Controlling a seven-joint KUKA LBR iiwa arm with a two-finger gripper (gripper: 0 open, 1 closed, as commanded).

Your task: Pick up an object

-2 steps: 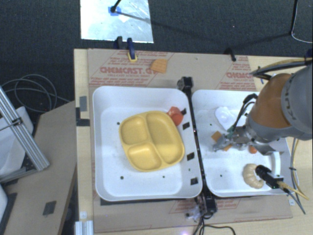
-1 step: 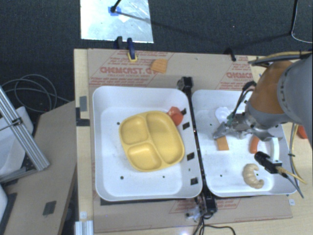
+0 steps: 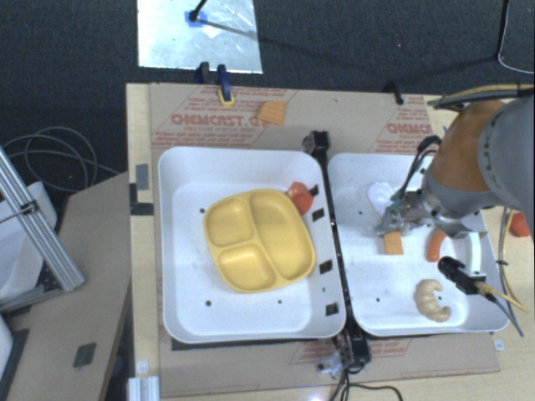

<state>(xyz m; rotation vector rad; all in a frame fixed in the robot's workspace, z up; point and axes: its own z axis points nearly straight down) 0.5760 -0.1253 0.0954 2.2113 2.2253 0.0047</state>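
I see the gripper (image 3: 393, 224) low in the right bin (image 3: 359, 182), just above a small orange block (image 3: 392, 243); whether its fingers are spread or pressed together I cannot tell. An orange-red piece (image 3: 435, 246) and a tan croissant (image 3: 433, 300) lie nearby. The left bin (image 3: 180, 182) holds a yellow divided plate (image 3: 259, 241).

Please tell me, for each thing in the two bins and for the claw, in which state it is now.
Yellow divided plate: upright, tilted askew in the left bin.
Red piece: lies at the plate's far right edge.
Orange block: lies in the right bin, just below the claw.
Orange-red piece: lies loose.
Croissant: lies loose near the front.
Claw: low over the bin floor, nothing seen held.
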